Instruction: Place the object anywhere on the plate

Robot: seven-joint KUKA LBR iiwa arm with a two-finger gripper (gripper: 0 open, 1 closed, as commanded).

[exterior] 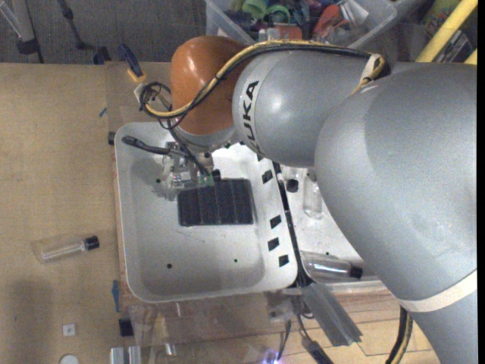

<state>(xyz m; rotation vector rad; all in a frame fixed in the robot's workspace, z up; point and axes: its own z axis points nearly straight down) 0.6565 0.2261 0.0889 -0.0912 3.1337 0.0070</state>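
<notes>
Camera view from above: the plate (220, 203) is a dark, flat block with four sides. It has thin lines across it that cut it into strips. It lies flat in the left bin (151, 271), near the middle, a bit toward the top.

At the plate's top left corner sits the gripper (180, 174). It hangs low over the bin floor. I cannot tell if it is open or shut. A small clear thing (168, 179) shows just beside it on the left. It is too blurry to say what it is, or whether the gripper has it.

Far left, on the brown bench (53, 165), lies a clear tube (64, 247) with a black cap. It is outside the bins and well apart from the plate. The orange band (201, 89) hangs above the gripper and hides the top of the left bin. A yellow and black cable (193, 106) loops across it. The big grey arm (303, 112) covers most of the right bin (297, 203). Another capped tube (331, 268) peeks out there, under the arm. At the top stands a box of bright toys (303, 6).

The plate's long side runs left to right, tipped up a little on the right. Its strips run the short way, top to bottom.
</notes>
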